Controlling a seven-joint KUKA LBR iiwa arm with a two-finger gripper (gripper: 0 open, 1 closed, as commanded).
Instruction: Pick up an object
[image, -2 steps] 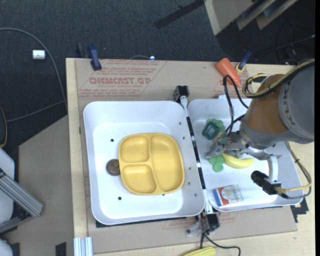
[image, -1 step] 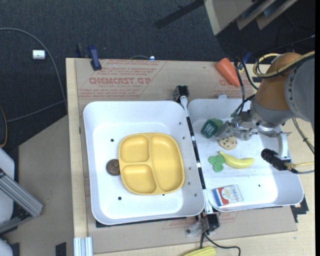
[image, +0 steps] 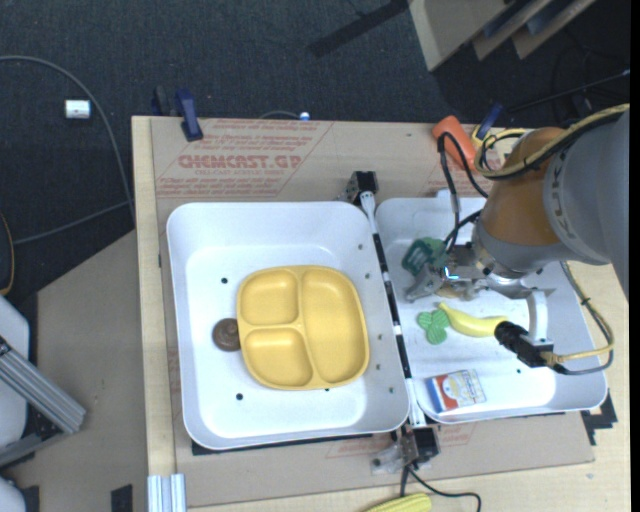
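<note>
In the right bin (image: 560, 395) my gripper (image: 437, 283) hangs low near the bin's left side, under the grey arm with its orange band. A dark green object (image: 421, 254) lies just above and left of the gripper, close to it or touching it. A yellow banana (image: 474, 322) and a small light green piece (image: 433, 324) lie just below the gripper. Near the front edge of the bin rests a white packet with blue and red print (image: 455, 390). Nothing is visibly held.
The left bin (image: 200, 390) holds a yellow divided plate (image: 300, 326) with a small brown round thing (image: 226, 334) at its left edge. A ridge separates the two bins. The arm covers the right bin's back right part.
</note>
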